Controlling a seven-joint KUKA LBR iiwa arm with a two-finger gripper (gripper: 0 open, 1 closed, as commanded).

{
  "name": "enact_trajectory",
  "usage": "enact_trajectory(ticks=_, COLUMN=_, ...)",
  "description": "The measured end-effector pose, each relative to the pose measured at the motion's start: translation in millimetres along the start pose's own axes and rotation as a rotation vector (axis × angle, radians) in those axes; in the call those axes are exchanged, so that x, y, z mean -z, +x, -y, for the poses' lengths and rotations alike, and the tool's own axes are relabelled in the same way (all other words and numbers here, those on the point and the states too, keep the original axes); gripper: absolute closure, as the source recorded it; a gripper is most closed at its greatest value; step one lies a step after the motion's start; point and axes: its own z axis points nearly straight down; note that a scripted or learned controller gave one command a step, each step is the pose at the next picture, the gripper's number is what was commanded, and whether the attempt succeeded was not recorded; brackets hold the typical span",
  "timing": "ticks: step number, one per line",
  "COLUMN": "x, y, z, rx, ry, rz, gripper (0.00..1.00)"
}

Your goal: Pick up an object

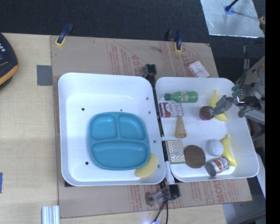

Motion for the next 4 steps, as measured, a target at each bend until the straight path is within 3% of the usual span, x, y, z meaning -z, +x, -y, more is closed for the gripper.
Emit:
enact_trajectory(ticks=1, x=-107.4, y=-51.4, z=-50.3, rx=-0.001, ry=0.003, rz=0.002, gripper=0.00)
enact_trajectory(ticks=2, x=-186.4, y=-66.3, z=-98.3, rx=0.004, ry=-0.001, rz=0.002, gripper=0.00)
enact_trajectory(ticks=3, x=-170.9, y=-67.2, z=-97.6, rx=0.005, ry=-0.002, rz=0.003, gripper=1.00)
enact_trajectory(ticks=4, x=-144.2, y=-35.2, z=-64.4, rx=0.001, ry=0.003, rz=-0.001, gripper=1.00)
